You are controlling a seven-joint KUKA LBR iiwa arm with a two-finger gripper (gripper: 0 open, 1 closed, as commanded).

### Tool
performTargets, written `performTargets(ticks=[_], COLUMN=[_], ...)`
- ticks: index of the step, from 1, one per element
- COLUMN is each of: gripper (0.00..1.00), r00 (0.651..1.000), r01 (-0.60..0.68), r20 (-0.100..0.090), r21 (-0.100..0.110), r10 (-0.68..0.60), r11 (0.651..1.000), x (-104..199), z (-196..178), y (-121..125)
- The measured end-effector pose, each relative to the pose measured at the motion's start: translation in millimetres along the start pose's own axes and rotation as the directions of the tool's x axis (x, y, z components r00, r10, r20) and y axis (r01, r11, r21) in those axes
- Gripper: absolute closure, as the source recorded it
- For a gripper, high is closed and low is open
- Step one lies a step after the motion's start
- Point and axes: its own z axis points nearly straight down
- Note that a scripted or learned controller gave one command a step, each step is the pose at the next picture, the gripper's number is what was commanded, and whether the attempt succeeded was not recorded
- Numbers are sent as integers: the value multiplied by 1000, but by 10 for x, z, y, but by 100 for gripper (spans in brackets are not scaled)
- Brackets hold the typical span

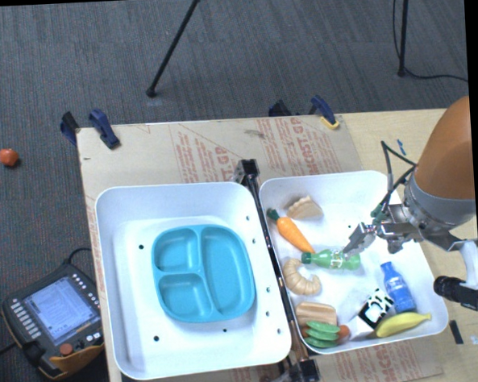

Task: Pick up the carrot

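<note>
The two white bins (112,234) are looking like smooth, slightly glossy plastic, the left one catching soft light along its rim. The blue divided plate (204,273) at centre left is showing an even, satiny plastic sheen. The worktop (188,149) under them is appearing as matt brown cardboard printed with red lettering. The floor (69,59) across the upper frame is reading as rough, dark grey carpet. The carrot (293,232) right of centre is looking like smooth orange plastic, and the green bottle (332,259) beside it is shining faintly. The hand (363,237) is showing bare, dull metal parts.
</note>
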Motion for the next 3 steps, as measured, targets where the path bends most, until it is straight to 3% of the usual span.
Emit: performTargets(ticks=[1,2,3], gripper=[0,0,0], r00=[999,985,994], r01=[-54,-170,-108], r20=[-1,3,-2], r21=[3,-7,-21], r10=[54,170,108], r11=[999,985,994], x=[386,341,408], z=[629,1219,1238], y=[669,1236,1058])
